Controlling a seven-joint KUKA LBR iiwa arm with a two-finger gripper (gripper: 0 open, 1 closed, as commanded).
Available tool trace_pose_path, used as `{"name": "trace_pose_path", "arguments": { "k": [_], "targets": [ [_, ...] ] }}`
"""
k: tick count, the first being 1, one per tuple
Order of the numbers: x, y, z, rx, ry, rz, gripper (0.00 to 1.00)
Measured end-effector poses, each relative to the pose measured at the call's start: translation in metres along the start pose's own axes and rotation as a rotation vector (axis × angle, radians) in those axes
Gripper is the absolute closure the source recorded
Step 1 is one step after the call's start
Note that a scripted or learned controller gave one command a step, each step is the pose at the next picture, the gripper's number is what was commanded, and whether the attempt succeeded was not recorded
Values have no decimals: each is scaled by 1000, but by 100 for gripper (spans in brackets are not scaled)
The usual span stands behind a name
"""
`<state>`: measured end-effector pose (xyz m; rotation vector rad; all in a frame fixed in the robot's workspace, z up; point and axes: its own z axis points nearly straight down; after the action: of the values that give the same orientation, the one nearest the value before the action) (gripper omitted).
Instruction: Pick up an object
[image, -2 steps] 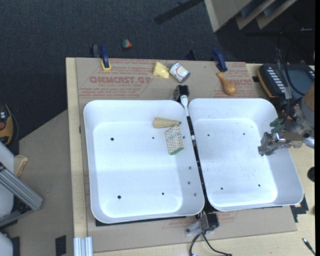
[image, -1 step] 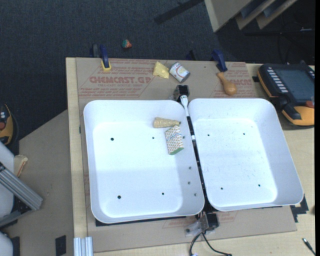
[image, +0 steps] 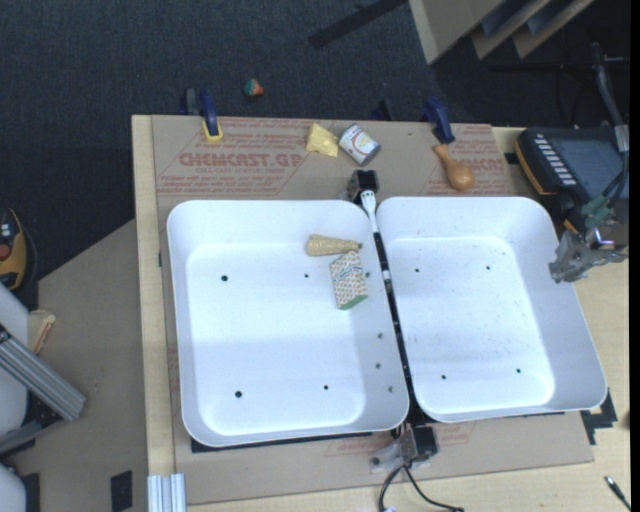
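Camera view, left to right: the left bin (image: 200, 330) holds a tan cone-shaped piece (image: 331, 245) touching a patterned packet (image: 348, 279), both near its upper right, likely dumped for picking. At the frame's right edge sits the metallic gripper (image: 578, 255); its state I cannot tell.

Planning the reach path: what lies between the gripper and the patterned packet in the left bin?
In the camera view, between the gripper and the patterned packet lie the right bin's bare floor and the bins' meeting rims.
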<state>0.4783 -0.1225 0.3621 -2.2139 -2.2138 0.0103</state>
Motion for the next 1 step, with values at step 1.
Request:
{"name": "trace_pose_path", "arguments": {
  "k": [1],
  "targets": [
    [-85,0,-24,-18,-9,8,100]
  ]
}}
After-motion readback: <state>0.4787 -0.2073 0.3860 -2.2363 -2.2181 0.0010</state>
